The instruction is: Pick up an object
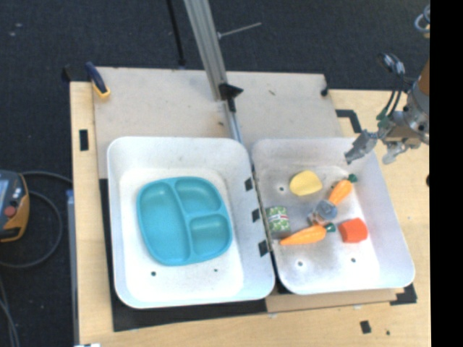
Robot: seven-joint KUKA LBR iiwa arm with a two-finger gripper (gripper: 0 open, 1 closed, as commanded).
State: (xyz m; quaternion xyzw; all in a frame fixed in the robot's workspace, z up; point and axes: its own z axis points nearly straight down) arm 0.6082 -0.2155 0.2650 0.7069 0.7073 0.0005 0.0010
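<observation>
Toy carrots (304,235) in right white bin (394,223), tan bench (166,103), dark floor (43,20), gripper (376,149) spread, empty.

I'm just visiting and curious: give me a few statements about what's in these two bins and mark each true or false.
1. The teal divided tray lies in the left bin. True.
2. The gripper holds the yellow piece. False: the yellow piece lies in the right bin, apart from the gripper.
3. Two toy carrots share the right bin. True: one near the middle, another further back.
4. The red block sits on the tray. False: the red block lies in the right bin.
</observation>
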